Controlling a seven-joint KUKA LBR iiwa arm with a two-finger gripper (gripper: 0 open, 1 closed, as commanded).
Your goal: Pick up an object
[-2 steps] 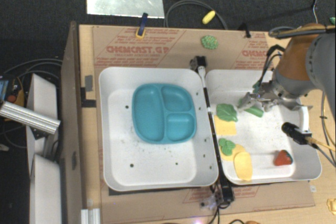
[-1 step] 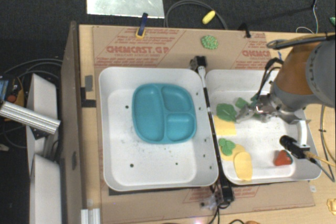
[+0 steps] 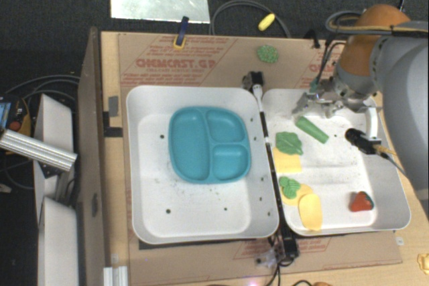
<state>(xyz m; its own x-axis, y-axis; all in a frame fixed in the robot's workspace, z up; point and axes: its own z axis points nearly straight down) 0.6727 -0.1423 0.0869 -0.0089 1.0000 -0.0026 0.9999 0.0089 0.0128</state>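
Right bin (image 3: 379,174), far end: the gripper (image 3: 320,102) hangs over the white floor, on the grey arm (image 3: 395,70) that reaches in from the right. We cannot tell whether it is set wide or narrow, and we see no object in its grasp. The green cylinder (image 3: 312,129) lies flat just on the near side of the gripper, set on a slant with its left end farther and its right end nearer. We see nothing between the two.

To the left of the cylinder, close beside it, lies a green leafy piece (image 3: 289,142), and a yellow square (image 3: 287,162) touches that piece's near edge. Nearer still along the bin's left wall we find a small green-and-yellow piece (image 3: 289,185) and a yellow oval (image 3: 310,210) against it. A red strawberry (image 3: 361,201) sits well apart, at the near right. The left bin (image 3: 151,164) holds a blue divided plate (image 3: 209,145).
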